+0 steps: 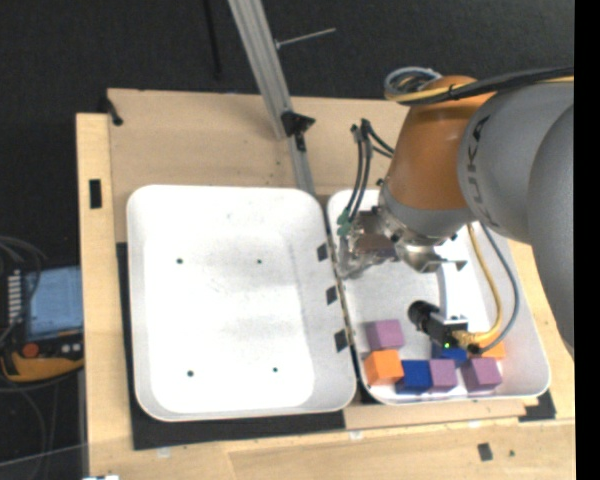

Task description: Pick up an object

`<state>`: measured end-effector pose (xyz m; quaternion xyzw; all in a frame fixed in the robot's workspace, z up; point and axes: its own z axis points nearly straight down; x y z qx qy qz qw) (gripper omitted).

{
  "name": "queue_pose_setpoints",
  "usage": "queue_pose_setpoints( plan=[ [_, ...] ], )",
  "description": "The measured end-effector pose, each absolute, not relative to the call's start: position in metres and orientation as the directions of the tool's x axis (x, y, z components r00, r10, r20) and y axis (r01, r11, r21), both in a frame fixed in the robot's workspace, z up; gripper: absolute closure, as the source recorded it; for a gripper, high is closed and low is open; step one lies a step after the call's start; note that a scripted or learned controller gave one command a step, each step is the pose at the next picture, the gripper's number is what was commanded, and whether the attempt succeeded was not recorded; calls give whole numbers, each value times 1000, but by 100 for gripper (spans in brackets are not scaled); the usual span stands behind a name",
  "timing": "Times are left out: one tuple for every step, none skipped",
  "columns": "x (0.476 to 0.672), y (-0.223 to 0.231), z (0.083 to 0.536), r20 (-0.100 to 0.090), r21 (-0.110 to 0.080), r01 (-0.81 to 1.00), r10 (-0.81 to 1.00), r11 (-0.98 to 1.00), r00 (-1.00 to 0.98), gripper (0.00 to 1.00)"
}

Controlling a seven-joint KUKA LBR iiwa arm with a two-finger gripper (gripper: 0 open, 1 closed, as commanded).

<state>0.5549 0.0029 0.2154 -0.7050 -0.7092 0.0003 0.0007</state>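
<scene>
Blocks cluster at the near end of the right bin [510, 383], roughly 5 o'clock from the middle of the view: a purple block [385, 333], an orange block [384, 366] touching it just below, a blue block [416, 376], then two more purple blocks [443, 373] [483, 372] in a row toward 3 o'clock. Left bin [230, 218] sits beside it on the table [200, 118]. Arm [480, 148] reaches in from 3 o'clock, wrist over the far half of the right bin; gripper [365, 248] hangs near the wall shared by the bins, at about 12 o'clock from the blocks and apart from them. Jaws: cannot tell whether released or clenched, the wrist hides them; nothing seen held. Judgement: approach step, no pick made yet. To do it well, travel toward 6 o'clock and centre over one block before descending. The upper purple block looks easiest, its far side being free. The row by the near wall is tight, so the jaws may land on two at once or nudge neighbours. Keep off the shared wall when lowering.
</scene>
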Motion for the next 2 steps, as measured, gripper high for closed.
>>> queue_pose_setpoints(
  plan=[
    [527,47,217,1,-1,1000,1000,6,-6,100],
    [503,91,235,3,0,1000,1000,9,-9,100]
  ],
)
